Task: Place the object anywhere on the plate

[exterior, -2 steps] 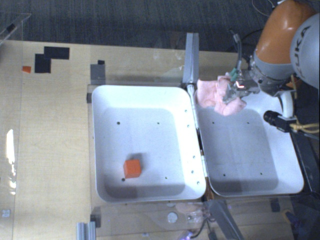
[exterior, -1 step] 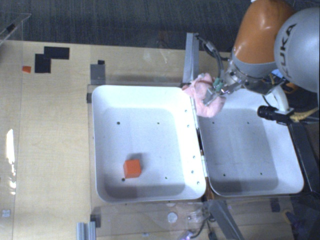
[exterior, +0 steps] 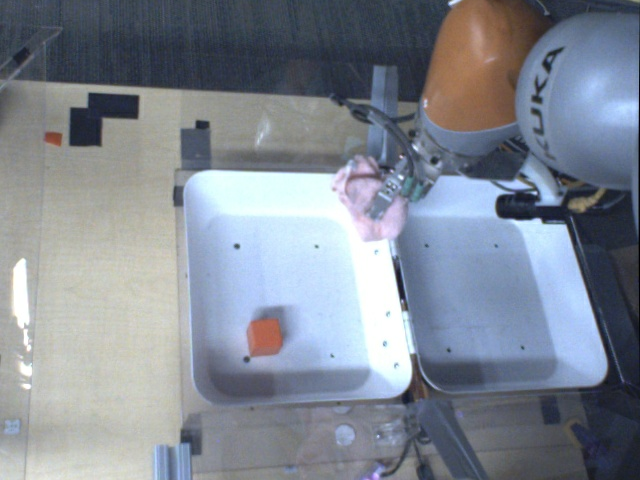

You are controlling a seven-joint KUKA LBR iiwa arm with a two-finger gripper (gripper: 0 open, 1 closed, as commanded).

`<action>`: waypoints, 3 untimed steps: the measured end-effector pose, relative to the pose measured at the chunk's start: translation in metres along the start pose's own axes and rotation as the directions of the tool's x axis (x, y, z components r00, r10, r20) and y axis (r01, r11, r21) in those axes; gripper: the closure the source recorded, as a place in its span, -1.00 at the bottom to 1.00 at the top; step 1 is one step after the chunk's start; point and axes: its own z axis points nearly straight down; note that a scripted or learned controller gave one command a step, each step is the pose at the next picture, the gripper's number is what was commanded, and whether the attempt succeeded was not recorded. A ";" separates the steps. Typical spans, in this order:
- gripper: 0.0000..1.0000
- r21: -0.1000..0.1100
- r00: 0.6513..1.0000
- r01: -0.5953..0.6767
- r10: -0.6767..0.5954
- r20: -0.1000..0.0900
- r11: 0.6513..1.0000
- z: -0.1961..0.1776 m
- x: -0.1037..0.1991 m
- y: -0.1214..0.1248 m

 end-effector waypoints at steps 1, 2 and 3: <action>1.00 -0.002 0.920 0.391 -0.391 -0.001 0.920 0.007 0.032 0.039; 1.00 -0.002 0.797 0.604 -0.604 -0.002 0.797 0.013 0.053 0.043; -1.00 -0.003 0.797 0.603 -0.603 -0.001 0.797 0.012 0.053 0.043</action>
